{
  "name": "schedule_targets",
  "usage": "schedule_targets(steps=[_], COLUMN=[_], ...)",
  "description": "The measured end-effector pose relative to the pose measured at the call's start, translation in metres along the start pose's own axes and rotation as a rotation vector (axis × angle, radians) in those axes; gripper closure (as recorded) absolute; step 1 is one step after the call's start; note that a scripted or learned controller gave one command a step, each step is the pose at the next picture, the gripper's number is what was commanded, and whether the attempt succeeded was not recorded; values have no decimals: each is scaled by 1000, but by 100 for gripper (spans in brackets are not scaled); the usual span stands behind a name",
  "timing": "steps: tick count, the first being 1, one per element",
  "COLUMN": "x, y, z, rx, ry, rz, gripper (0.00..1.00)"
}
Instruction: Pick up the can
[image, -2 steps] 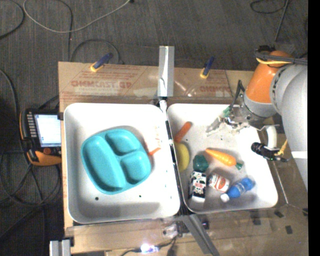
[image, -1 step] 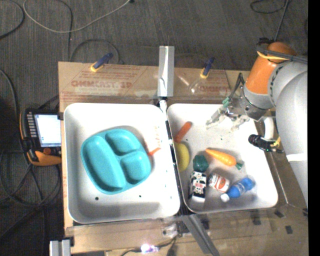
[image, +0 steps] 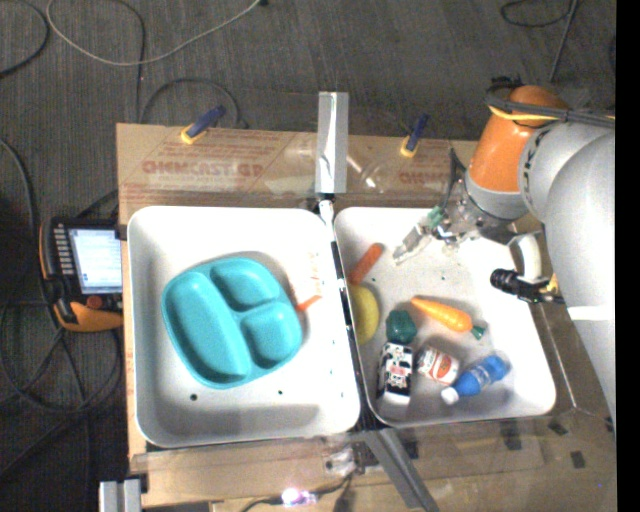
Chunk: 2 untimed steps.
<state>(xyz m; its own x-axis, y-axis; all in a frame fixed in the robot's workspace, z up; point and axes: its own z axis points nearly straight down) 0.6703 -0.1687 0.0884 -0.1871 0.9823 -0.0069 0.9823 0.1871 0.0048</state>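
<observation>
The can (image: 437, 364) lay on its side in the right bin (image: 530, 405), between a black-and-white carton (image: 397, 371) and a blue bottle (image: 480, 378). The pincer (image: 425, 234) hung well apart near the far wall, spread and empty, seemingly not yet committed to a grasp.

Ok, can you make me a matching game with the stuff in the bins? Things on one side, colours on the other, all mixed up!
Things:
1. divided plate
2. carrot
3. bottle
4. can

Colours:
A. orange with a green end
B. red and white
C. turquoise
D. blue with a white cap

Right pairs: 1-C, 2-A, 3-D, 4-B.

The plate lies in the left bin; the other three lie in the right bin.
</observation>
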Motion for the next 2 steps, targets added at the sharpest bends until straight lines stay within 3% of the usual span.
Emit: schedule_targets(steps=[1,2], x=[27,14], y=[-83,-104], z=[-2,-99], rx=[-3,6], ry=[1,6], rz=[79,123], gripper=[0,0])
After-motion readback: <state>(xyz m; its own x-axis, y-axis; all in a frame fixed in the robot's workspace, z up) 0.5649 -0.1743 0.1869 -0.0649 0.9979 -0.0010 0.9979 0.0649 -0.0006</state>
